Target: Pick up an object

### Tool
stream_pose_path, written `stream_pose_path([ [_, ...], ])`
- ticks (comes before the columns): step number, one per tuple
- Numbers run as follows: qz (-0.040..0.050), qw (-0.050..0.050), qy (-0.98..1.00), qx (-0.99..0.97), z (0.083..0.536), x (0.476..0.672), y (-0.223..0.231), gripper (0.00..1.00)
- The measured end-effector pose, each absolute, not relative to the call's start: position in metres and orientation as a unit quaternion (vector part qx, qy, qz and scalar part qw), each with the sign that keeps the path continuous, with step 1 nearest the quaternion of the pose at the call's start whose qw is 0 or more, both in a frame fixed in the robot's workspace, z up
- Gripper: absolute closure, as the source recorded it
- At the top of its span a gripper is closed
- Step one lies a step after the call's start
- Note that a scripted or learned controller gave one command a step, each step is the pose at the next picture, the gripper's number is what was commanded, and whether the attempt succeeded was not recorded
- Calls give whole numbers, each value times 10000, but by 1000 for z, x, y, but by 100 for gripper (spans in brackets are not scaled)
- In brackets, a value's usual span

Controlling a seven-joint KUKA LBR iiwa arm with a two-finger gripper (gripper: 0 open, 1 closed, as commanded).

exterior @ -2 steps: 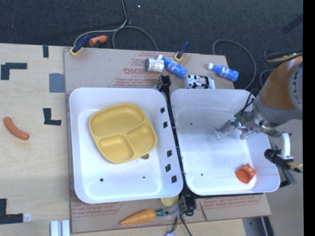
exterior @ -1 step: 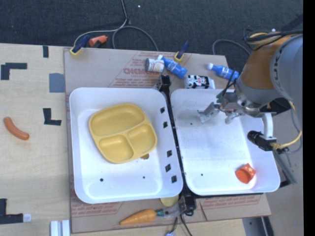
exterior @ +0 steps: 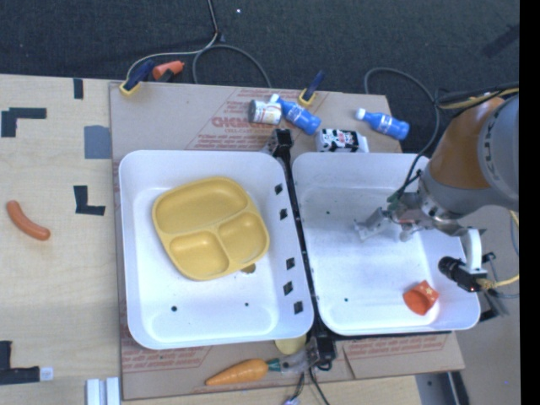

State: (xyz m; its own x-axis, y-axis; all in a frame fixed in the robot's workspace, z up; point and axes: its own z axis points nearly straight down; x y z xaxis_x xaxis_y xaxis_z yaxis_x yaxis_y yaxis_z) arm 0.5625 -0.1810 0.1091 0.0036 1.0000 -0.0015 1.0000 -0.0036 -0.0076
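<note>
The two-finger metal gripper [exterior: 371,225] at the end of the grey arm hangs low over the right-hand shallow white plastic bin [exterior: 337,180], its fingers pointing toward that bin's middle. They look spread a little with nothing between them, though at this size the gap is hard to read, so the pick has not yet been made and all of the task is left, as far as can be judged.

Nearest to the fingers is bare bin floor. The one thing lying in this bin is a small orange-red lumpy plastic toy [exterior: 420,298], which sits back toward the arm's side and near the bin's front corner, well apart from the fingertips. That is the likeliest thing to pick, and the gripper would have to draw back and come forward to reach it.

Farther off, beyond the fingertips and across the dividing rims, the left-hand shallow white plastic bin [exterior: 139,251] holds a yellow plastic plate with three compartments [exterior: 211,228], lying flat and turned at a slant; something small and dark peeps from under its front edge, too little to name.

Farthest, outside the bins, an orange toy carrot [exterior: 239,372] lies on the cardboard by the front edge.
</note>
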Motion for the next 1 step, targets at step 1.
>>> stream_pose_path([
  [1,2,24,-7093,-7049,92,577,-117,0],
])
